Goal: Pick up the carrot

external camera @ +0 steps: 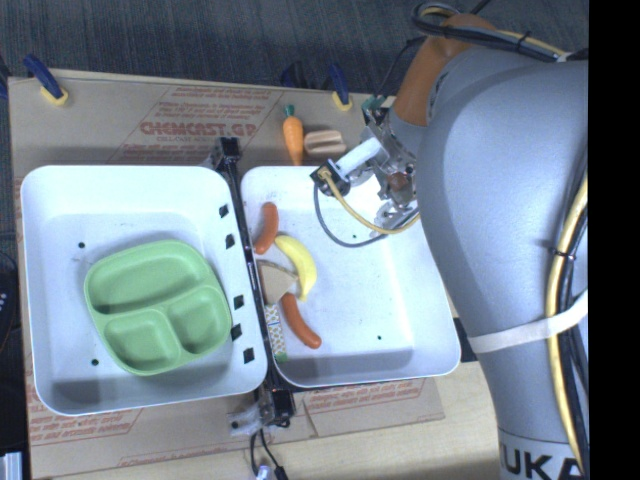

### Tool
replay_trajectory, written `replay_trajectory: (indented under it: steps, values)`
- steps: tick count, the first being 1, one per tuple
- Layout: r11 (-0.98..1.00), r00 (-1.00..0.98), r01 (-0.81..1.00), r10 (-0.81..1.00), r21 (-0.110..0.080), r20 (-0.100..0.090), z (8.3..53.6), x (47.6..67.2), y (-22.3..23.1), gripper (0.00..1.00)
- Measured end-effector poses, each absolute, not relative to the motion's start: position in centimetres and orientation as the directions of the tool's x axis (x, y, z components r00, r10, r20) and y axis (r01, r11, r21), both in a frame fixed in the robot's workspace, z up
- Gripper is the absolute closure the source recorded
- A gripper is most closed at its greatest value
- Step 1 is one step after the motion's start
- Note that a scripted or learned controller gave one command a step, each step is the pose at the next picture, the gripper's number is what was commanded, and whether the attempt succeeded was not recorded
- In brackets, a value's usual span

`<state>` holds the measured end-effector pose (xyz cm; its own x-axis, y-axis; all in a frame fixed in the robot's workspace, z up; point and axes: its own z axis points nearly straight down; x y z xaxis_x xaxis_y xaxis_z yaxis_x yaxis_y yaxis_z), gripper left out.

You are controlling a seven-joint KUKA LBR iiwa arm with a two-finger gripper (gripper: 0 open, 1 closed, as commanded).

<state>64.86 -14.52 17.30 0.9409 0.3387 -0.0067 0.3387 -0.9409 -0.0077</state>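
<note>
Two white bins [400,298] sit on printed cardboard [190,118], carrot [292,136] outside.

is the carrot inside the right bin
No, the carrot lies on the cardboard beyond the right bin's far rim, beside a small tan block.

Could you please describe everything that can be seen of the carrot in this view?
The carrot is a small toy-like piece, smooth and plastic-looking, with an orange body and a short green top. It lies outside both bins on the brown cardboard, just beyond the far rim of the right bin. Its green end points away from the bins. A tan and brown block lies close beside it; whether they touch is unclear. The gripper is apart from it.
</note>
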Motion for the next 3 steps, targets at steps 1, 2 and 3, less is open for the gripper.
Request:
replay_trajectory:
  steps: [1, 2, 3]
  values:
    - [-0.973, 0.973, 0.232, 0.232, -0.005, -0.005, 9.1, 61.5, -16.7, 0.00]
    - [-0.979, 0.979, 0.206, 0.206, -0.004, -0.002, 21.5, 60.3, -11.6, 0.00]
    - [-0.978, 0.978, 0.207, 0.207, -0.003, -0.003, 26.0, 64.7, -11.6, 0.00]
